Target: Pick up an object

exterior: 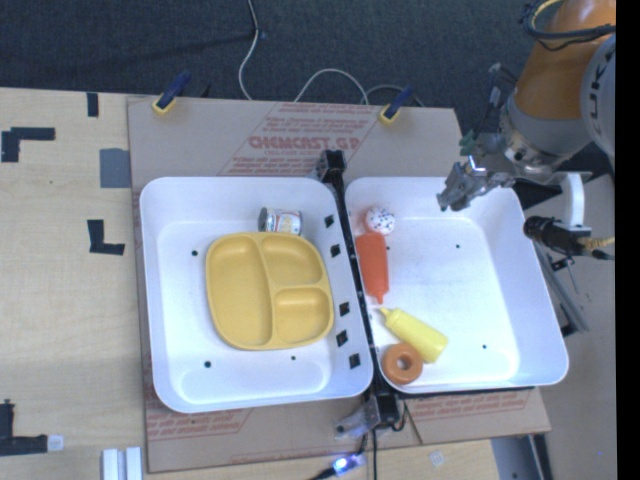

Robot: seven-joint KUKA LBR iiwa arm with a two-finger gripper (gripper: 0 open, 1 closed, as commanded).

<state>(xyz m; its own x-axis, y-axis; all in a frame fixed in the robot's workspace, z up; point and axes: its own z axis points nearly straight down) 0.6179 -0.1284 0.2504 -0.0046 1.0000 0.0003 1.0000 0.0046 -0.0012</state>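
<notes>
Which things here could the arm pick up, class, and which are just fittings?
Could be picked:
yellow divided plate
small can
spotted ball
orange carrot
yellow bottle
orange ring

Fittings:
two white bins
clamps
cardboard sheet

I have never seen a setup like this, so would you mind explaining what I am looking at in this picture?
This is one camera fixed above a bench, looking down at a slant. The grey and orange machine at the right is a robot arm; its gripper hovers over the far edge of the right bin, with nothing between its fingers. Two shallow white bins sit side by side. The left bin holds a yellow divided plate and a small can. Along the right bin's left side lie a speckled white ball, an orange carrot-like piece, a yellow squeeze bottle and an orange ring. The arm's job is to pick something up.
</notes>
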